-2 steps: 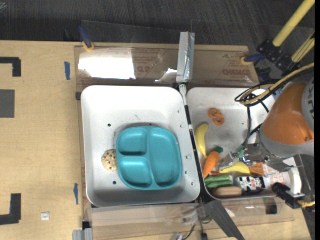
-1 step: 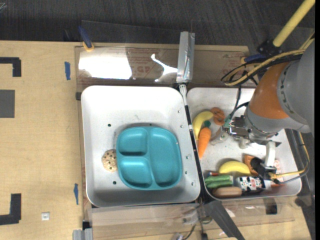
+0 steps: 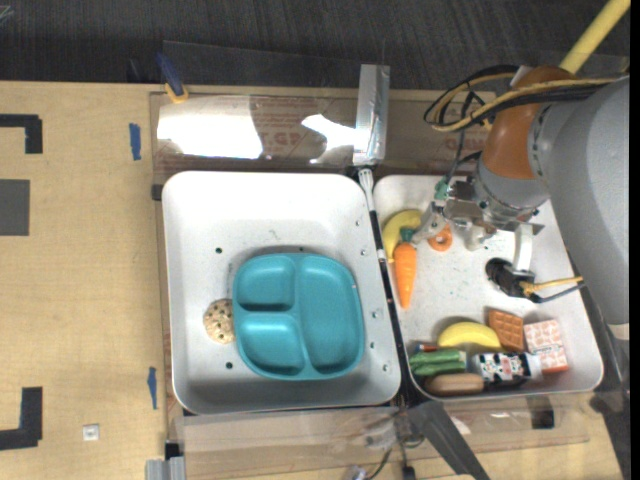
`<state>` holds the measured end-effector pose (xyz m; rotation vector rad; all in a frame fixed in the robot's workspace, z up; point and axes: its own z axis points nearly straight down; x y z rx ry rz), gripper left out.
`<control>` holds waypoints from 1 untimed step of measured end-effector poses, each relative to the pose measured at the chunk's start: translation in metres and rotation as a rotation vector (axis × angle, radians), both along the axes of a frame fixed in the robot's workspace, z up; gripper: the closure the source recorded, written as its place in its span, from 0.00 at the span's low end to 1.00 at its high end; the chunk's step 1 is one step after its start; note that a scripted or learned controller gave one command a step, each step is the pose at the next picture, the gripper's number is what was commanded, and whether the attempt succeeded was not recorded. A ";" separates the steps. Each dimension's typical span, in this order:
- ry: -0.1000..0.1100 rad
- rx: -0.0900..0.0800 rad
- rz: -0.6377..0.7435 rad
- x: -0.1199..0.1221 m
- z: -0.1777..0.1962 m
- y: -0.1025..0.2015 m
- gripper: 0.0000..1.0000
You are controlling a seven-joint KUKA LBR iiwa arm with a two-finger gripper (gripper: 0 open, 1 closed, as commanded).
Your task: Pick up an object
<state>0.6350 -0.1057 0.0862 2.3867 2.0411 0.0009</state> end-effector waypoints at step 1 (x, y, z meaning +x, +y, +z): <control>-0.005 -0.003 0.004 0.002 0.013 0.001 1.00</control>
